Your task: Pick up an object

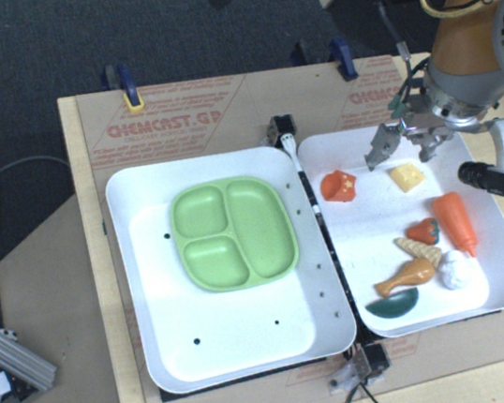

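Camera view, looking down at a slant on the bench. Two shallow white bins lie side by side on a brown board. All positions below are given relative to the green divided plate [235, 233], which lies flat in the middle of the left bin [162, 352] with its three compartments facing up.

The right bin [502, 284] stands to the right of the plate, its near wall just beside the left bin's. Its contents, in order of increasing distance from the plate:
- a red block [338, 186], right of the plate's upper edge and nearest to it;
- a dark green curved piece [394, 305], right of and below the plate, near the bin's front wall;
- a tan drumstick-shaped toy [409, 274], touching the green piece from above;
- a small red and green strawberry-like toy [423, 232], just above the drumstick's thick end;
- a pale yellow block [407, 177], right of the red block and apart from it;
- an orange carrot-shaped toy [455, 221], lying lengthwise just beside the strawberry;
- a white rounded item [454, 272], at the carrot's lower end.

The arm [471, 28], grey with an orange band, enters from the upper right, well apart from the plate. Its gripper [404, 151] hangs over the back of the right bin, directly above the yellow block; the two fingers are spread wide to either side of it, with nothing clamped between them.
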### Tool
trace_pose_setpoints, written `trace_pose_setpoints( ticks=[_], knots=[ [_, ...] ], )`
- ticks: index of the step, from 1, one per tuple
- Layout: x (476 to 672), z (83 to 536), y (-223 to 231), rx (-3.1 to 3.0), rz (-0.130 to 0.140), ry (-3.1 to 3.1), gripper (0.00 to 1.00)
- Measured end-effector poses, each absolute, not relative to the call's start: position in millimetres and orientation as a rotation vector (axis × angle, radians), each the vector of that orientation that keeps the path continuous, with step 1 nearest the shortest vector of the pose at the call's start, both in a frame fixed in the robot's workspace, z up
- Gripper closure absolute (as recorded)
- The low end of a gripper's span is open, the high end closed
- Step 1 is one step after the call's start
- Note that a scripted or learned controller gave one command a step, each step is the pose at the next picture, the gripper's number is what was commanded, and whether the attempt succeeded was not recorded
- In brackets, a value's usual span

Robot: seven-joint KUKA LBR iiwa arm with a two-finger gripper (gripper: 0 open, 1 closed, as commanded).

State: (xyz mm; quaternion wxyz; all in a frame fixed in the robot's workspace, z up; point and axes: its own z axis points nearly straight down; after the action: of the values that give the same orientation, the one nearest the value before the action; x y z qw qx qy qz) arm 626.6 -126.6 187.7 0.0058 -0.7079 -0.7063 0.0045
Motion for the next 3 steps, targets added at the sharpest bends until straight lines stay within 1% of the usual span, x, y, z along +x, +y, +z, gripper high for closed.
trace_pose_setpoints(
  ticks=[1, 2, 3],
  knots=[
    [629.7, 197.1, -126.4, -2.221, -0.001, -2.222, 0.00],
    [627.5, 154.9, -128.5, -2.219, 0.004, -2.220, 0.00],
    [620.4, 99.3, -121.1, -2.219, 0.003, -2.218, 0.00]
  ],
)
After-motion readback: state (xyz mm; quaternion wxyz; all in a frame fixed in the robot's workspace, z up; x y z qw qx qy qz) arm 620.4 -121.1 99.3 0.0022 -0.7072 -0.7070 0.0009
